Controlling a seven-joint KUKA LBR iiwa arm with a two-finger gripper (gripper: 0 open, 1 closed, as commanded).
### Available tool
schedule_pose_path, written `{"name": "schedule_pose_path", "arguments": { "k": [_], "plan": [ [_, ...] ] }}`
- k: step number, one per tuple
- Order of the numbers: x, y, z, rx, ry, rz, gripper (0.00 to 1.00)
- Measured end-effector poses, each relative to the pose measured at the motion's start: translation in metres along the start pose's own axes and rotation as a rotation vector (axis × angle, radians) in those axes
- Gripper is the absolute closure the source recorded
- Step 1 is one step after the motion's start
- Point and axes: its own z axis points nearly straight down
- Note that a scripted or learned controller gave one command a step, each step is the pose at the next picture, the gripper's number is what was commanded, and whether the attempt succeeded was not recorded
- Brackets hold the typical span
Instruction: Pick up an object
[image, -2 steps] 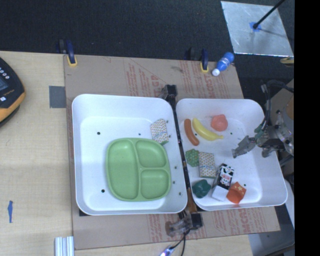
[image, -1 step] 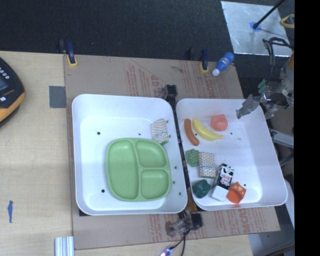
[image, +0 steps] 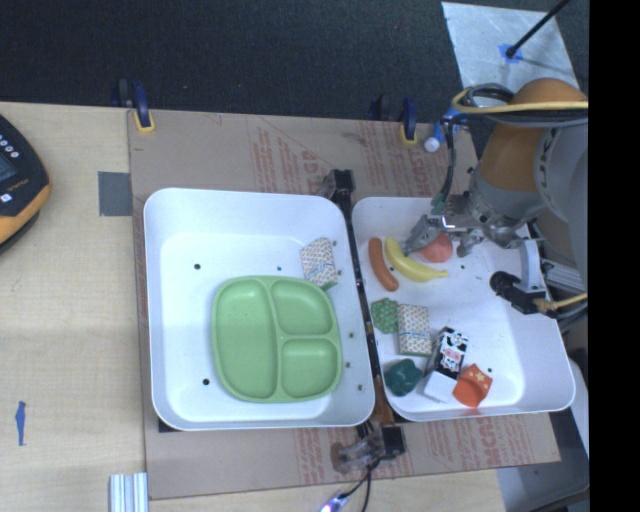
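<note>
Two white bins sit side by side on a tan tabletop (image: 70, 330). Nearest, the right bin (image: 520, 380) holds small toys; the left bin (image: 180, 250) holds a green plate (image: 275, 338). Farther back, a banana (image: 412, 262) lies just beside the tool (image: 440, 235), whose grip state I cannot tell.

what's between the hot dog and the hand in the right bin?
In the camera view, the banana lies between the hot dog and the hand, with a reddish object just under the hand, touching the banana.
</note>
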Motion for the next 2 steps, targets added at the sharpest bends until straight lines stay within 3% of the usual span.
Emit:
{"name": "schedule_pose_path", "arguments": {
  "k": [1, 2],
  "plan": [
    [-0.001, -0.001, -0.009, 0.005, 0.0, -0.002, 1.0],
    [0.059, -0.005, -0.082, 0.003, 0.001, 0.001, 1.0]
  ]
}}
